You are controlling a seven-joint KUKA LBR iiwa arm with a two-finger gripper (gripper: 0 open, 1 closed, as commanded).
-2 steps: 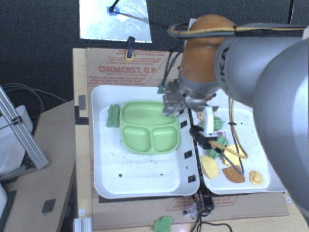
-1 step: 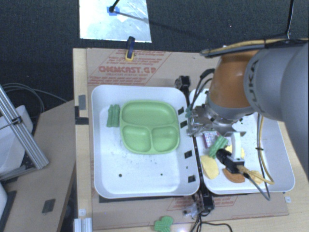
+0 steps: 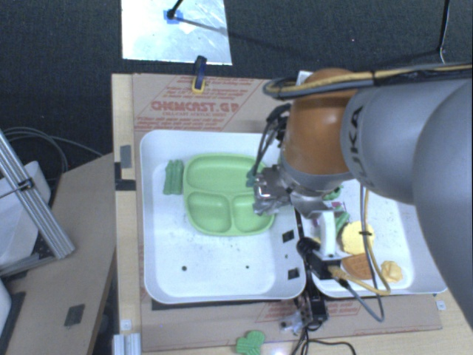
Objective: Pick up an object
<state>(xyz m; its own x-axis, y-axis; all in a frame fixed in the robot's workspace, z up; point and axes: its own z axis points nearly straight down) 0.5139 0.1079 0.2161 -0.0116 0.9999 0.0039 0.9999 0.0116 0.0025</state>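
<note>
The grey arm (image 3: 414,132) comes in from the right and bends down over the seam between the two white bins, its orange band (image 3: 318,124) sitting just above the wrist. The claw (image 3: 264,196) hangs at the right edge of the green divided plate (image 3: 222,194), which lies in the upper middle of the left bin (image 3: 214,272). Whether the claw is apart or together I cannot tell, since the wrist covers it from above; nothing can be seen gripped in it.

The plate has three compartments, one long one across the top and two smaller ones below, and it lies flat. Just to its left, a small green ribbed piece (image 3: 173,177) lies beside the rim, near it but apart. The lower half of the left bin shows bare white floor with a few dark specks.

The right bin (image 3: 414,283) is mostly hidden beneath the arm. In its lower part lie a yellow object (image 3: 355,239), an orange-brown one (image 3: 358,266) below it and a smaller yellow one (image 3: 392,272) to the right. Cables (image 3: 355,294) trail from the wrist across these.

Both bins rest on a sheet of printed cardboard (image 3: 196,102) on the desk. Another green item (image 3: 251,342) lies on the desk in front of the bins.
</note>
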